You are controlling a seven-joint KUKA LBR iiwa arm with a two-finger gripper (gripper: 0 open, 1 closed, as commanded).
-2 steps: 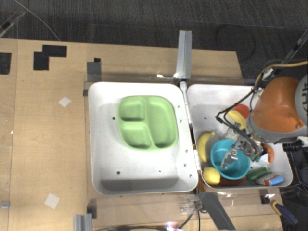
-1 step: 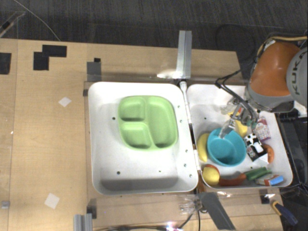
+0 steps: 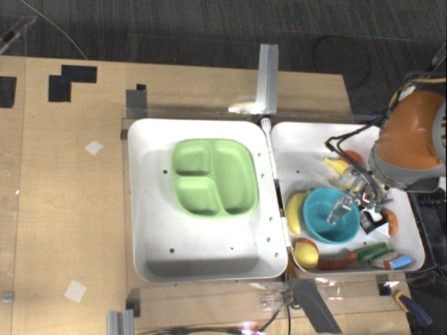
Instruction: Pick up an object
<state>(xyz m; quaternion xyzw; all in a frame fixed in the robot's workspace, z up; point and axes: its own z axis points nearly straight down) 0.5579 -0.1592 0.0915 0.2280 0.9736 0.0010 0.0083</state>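
The right bin [image 3: 300, 152] holds a jumble of small objects. A teal bowl [image 3: 323, 222] sits in its front half. My gripper [image 3: 340, 211] hangs over the bowl's inside, reaching down from the grey and orange arm [image 3: 412, 138] at the right. A yellow banana-like piece [image 3: 295, 211] leans on the bowl's left side. A yellow and red fruit [image 3: 306, 253] lies in front of it. Along the front wall lie a red piece [image 3: 339, 260], a green piece [image 3: 374, 251] and a small blue piece [image 3: 400, 262]. Nothing shows in the gripper's hold.
The left bin [image 3: 147, 201] carries a light green divided plate [image 3: 211, 176]. Behind the bowl lie a yellow piece [image 3: 336, 165] and a red piece [image 3: 353, 158], partly under the arm's cable. An orange-red piece [image 3: 392, 222] sits by the right wall.
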